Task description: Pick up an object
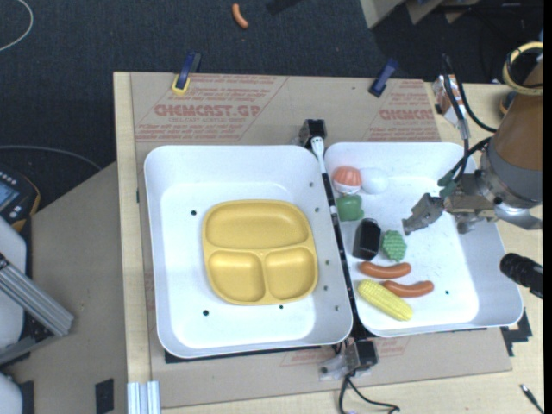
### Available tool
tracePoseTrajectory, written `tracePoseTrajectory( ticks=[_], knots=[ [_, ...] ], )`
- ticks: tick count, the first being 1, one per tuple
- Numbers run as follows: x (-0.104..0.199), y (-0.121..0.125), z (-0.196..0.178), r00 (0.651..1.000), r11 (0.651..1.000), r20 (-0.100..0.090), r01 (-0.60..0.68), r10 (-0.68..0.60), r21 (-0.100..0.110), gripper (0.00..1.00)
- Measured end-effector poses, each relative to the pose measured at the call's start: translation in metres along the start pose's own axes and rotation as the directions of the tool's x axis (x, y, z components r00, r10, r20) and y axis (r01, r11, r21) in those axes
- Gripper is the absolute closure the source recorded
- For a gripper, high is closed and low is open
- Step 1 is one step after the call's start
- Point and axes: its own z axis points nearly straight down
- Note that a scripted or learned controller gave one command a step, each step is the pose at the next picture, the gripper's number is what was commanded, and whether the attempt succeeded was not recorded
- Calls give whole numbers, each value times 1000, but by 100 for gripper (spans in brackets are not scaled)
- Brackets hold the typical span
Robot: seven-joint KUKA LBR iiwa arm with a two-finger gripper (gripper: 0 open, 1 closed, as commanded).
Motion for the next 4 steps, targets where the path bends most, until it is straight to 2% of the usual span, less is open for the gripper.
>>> tracePoseTrajectory(
  ticks=[1, 2, 4],
  knots=[
    [0, 2, -6, 1000, 1000, 2, 3, -3, -13, 0],
    [-4, 8, 54, 1000, 1000, 0, 2, -2, -6, 0],
    [-1, -12, 165, 1000, 1000, -1, 2, -2, -4, 0]
  ],
)
